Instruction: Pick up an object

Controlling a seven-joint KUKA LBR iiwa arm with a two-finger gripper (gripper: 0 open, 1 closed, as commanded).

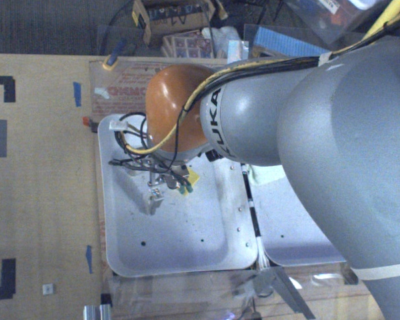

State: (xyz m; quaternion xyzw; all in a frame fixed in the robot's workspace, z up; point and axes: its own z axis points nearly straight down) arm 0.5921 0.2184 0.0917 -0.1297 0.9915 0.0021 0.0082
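**Arm low over the left bin, small bits beside the gripper**

The arm point(307, 112) reaches in from the right and covers most of the right bin point(293, 225). Its orange band point(170, 109) sits above the far edge of the left bin point(180, 245). A yellow cable point(187, 105) runs along the arm, curves over the band and loops down near the wrist, where thin black wires spread out to the left.

The gripper point(155, 199) hangs below the wrist, over the upper middle of the left bin, pointing down at the bin floor. Its tip looks close to the floor, though contact cannot be judged from this slant. Whether the gripper is wide or narrow cannot be told, and nothing can be made out held in it.

Just to the right of the gripper, under the edge of the wrist, lies a small yellow piece point(194, 177). Next to it, slightly lower, is a small green bit point(186, 189). It is unclear whether these lie loose in the bin or belong to the tool. A few dark specks dot the bin floor nearer the camera.

The bench point(40, 192) to the left bears blue tape strips point(77, 93) and black marks point(3, 89). Beyond the bench stands a cardboard box point(173, 9).
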